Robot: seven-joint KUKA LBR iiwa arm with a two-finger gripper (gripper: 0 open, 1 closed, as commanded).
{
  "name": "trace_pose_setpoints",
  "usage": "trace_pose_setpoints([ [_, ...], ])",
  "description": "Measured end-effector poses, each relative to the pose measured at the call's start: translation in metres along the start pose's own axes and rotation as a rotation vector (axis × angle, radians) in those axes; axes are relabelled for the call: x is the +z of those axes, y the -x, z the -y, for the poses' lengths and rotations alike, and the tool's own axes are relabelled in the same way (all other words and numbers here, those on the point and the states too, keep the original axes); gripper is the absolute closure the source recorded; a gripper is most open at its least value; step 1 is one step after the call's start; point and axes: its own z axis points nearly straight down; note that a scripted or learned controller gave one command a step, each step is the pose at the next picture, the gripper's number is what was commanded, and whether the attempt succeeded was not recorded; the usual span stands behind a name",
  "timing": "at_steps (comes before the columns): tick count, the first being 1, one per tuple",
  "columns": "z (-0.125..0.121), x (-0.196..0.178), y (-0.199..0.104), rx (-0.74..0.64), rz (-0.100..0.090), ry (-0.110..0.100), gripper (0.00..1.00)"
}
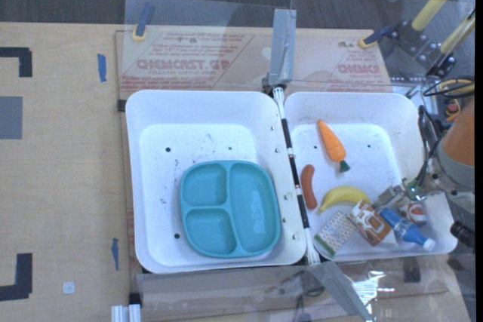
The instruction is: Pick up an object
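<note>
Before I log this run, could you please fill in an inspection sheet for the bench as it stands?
Surface: two white bins side by side, left bin and right bin, on a wooden bench.
Job's things: carrot, sausage, banana, small cartons and blue tube in the right bin.
Clutter: teal divided plate in the left bin.
Grippers: tool low over the right bin's near right corner; finger state unclear.
Cables: dark cables at right.
Surroundings: clear plastic sheets behind the bins.

Even, bright overhead light — soft shadows, slight blur throughout.
</note>
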Motion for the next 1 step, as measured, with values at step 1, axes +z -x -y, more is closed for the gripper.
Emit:
trace_pose_setpoints([
  [1,0.0006,-0.0108,0.0041,0.007,0.008,0.004,1.0],
])
